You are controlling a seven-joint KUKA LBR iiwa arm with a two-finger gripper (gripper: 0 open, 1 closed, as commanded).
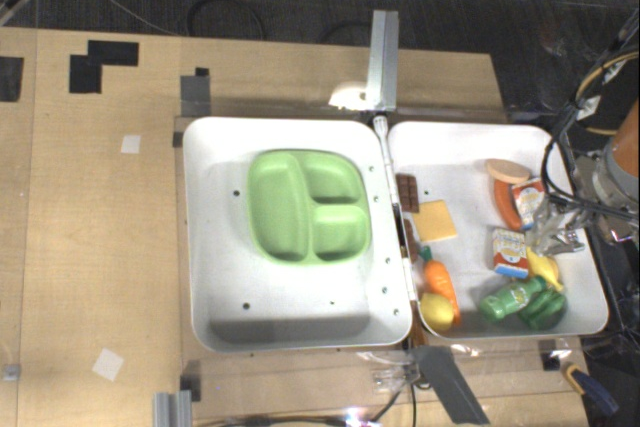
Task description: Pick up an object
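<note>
Table [90, 245]: light wood, carrying two shallow white bins side by side, with black patches near its far left corner.
Left bin [215, 305]: holds a green divided plate [305, 205], lying flat near the middle, three compartments facing up.
Right bin [460, 155]: holds the loose things, mostly toward its near and right parts.
Along the divider: a small brown bar [407, 192] at the left wall, a yellow cheese slice [436, 221] just beside it, then a carrot [439, 281] and a yellow lemon [438, 311] touching each other near the front left corner.
Right part: an orange-red sausage [508, 195] with a tan piece at its far end, a small carton [511, 253], a banana [545, 269] just beside the carton, and a green vegetable [522, 302] at the front.
Gripper [548, 233]: metal, low over the right bin, between the sausage and the banana, just beside the carton.
Fingers: too blurred among the things to tell if they are spread or pressed together; nothing visibly sits between them.
Arm [618, 165]: reaches in from the right, with dark cables looping around it.
</note>
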